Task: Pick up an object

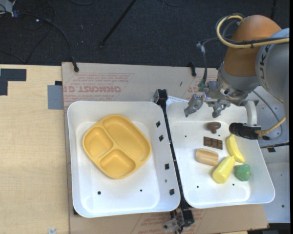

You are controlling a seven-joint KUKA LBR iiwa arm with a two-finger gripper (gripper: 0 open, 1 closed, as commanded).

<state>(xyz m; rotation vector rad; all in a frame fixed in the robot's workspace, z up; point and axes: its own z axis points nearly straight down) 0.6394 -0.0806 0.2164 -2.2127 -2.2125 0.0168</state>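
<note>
Cardboard-topped bench, two white bins: the gripper (204,105) hangs open and empty over the right bin's (263,191) far edge, while the banana (234,148) and neighbours crowd together — fingers may nudge several, seizing none.

Two white bins: left bin (83,189), right bin (263,191). Yellow divided plate (116,145) in the left one. Right one: dark brown mushroom (214,126), brown chocolate bar (213,142) with square grid pattern, tan bread roll (207,156), yellow banana (234,148), yellow bottle (223,169), green pepper (242,172). Arm (254,43) grey with orange band, yellow cable (224,33) looped on it. Gripper (205,106) grey metal. Bench (24,150) light wood, cardboard (107,84) with red print.
</note>
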